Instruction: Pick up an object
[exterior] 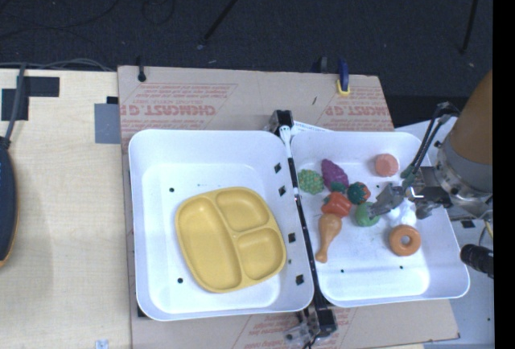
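Camera view: our end effector (385,201) hovers by the green toy (366,215), opening we can't tell; it looks light, hard, slippery, so we'd pinch its middle.

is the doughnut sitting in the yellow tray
No, the doughnut lies in the right bin, while the yellow tray is in the left bin.

Arm (475,138): cut off by the right edge, behind the pincer (392,200). Pincer fingertips: too small and blurred to judge their gap. Green item (367,216) just beside the pincer: partly hidden by it, its kind unclear. Dark object (6,203) far left of the pincer: cropped by the frame's edge.
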`<state>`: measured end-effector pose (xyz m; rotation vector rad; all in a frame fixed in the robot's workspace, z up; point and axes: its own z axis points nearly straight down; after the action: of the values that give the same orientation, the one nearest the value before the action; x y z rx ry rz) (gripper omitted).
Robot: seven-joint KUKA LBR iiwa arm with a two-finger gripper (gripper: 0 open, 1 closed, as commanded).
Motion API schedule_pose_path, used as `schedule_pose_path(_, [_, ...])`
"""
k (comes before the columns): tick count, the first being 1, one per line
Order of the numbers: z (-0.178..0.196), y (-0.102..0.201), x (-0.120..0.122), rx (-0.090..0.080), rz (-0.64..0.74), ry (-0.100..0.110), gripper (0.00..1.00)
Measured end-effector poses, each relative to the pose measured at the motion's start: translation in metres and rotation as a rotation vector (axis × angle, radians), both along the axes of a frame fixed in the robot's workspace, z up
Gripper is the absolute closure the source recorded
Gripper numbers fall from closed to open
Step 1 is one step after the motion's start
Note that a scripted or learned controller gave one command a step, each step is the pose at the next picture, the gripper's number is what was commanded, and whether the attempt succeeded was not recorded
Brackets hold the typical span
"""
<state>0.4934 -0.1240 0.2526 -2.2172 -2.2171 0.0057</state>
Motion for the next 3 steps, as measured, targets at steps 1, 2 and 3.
schedule_pose_path(1, [0.007,-0.001,0.000,0.001,-0.002,0.006,1.00])
schedule_pose_path(2, [-0.042,0.083,0.032,0.003,0.007,0.004,1.00])
schedule_pose_path(3, [0.082,0.159,0.000,0.002,0.008,-0.011,1.00])
